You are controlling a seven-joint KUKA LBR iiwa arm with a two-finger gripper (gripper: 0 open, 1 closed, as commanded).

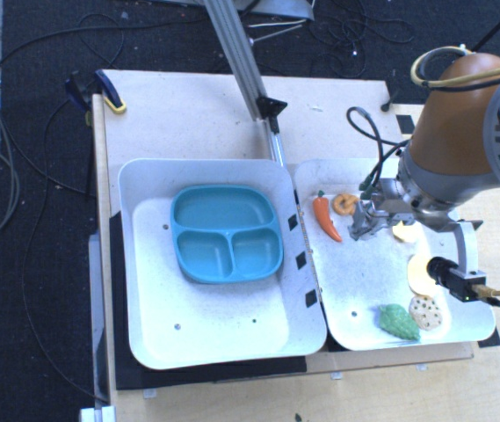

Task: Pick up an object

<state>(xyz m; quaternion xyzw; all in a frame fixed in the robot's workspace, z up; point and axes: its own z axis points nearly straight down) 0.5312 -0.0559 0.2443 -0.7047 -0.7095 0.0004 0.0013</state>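
A pale, speckled wooden worktop (197, 104) carries two shallow white plastic bins side by side. The left bin (148, 323) holds a glossy blue plastic plate with three rounded compartments (228, 233). In the right bin (364, 310) lie an orange carrot-shaped toy with a green tip (326, 218), a small tan ring-shaped toy (345, 204), a flat pale yellow round piece (420, 273), a speckled biscuit-like disc (424, 312) and a lumpy green leafy toy (399, 321). The grey arm's metal gripper (365, 221) hangs low over the right bin, just beside the carrot and ring. Whether its jaws are spread or pressed together cannot be told.
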